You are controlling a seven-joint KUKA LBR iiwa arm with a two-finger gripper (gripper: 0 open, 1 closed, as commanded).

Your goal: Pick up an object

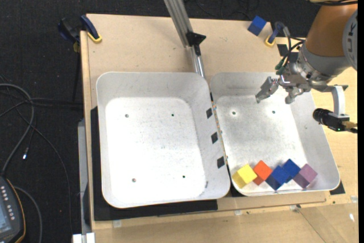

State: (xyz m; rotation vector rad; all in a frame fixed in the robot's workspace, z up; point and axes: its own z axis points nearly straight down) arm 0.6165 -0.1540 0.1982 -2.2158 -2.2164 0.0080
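Several small blocks lie in a row at the near edge of the right bin (pixel 318 139): a yellow block (pixel 245 174), an orange block (pixel 262 170), a blue block (pixel 284 173) and a purple block (pixel 306 175). My gripper (pixel 277 93) hangs over the far part of that bin, well away from the blocks. Its two fingers are spread apart and nothing is between them.
The left bin (pixel 152 136) sits beside the right one. A loose blue cube (pixel 257 25) rests on the wooden bench at the back right, outside the bins. A slanted metal post (pixel 173 0) rises behind the bins. Clamps grip the bench's far corners.
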